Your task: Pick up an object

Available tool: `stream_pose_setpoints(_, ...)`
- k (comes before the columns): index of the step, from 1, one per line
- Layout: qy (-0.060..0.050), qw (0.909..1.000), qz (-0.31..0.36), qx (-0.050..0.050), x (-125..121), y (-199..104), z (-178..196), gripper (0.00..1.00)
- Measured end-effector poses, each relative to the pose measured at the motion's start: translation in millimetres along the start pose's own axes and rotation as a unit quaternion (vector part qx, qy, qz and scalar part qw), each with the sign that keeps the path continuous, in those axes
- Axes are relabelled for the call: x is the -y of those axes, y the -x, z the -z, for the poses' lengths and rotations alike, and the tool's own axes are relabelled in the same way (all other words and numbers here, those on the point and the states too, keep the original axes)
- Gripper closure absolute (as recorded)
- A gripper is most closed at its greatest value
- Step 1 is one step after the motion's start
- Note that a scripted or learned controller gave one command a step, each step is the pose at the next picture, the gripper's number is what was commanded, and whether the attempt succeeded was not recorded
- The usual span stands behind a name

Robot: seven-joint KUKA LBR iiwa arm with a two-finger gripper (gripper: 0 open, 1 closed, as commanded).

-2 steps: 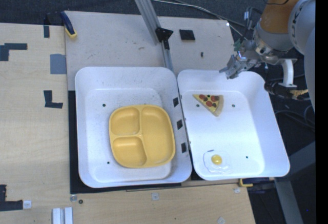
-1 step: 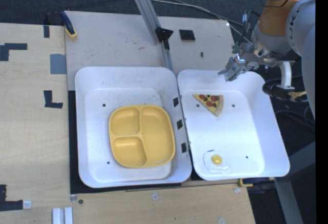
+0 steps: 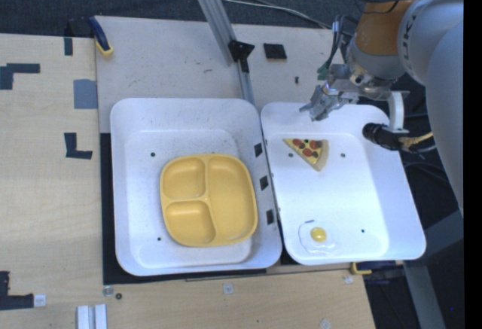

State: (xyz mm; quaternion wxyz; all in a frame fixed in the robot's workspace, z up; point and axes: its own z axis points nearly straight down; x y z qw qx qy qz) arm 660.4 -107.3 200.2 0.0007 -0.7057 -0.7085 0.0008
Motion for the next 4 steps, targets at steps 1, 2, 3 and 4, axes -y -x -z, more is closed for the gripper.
stream_pose_setpoints(1,0.001,1.0000,0.001,0.000,-5,-45,4,1.00)
stream_pose_setpoints(2,0.001,1.0000,0.001,-0.001,1,-96,17,1.00)
stream_pose_setpoints(3,0.000,1.0000,0.001,0.000,-6,-146,12,1.00)
stream_pose_setpoints(4,0.000,1.0000,0.001,-0.001,-4,-190,18,1.00)
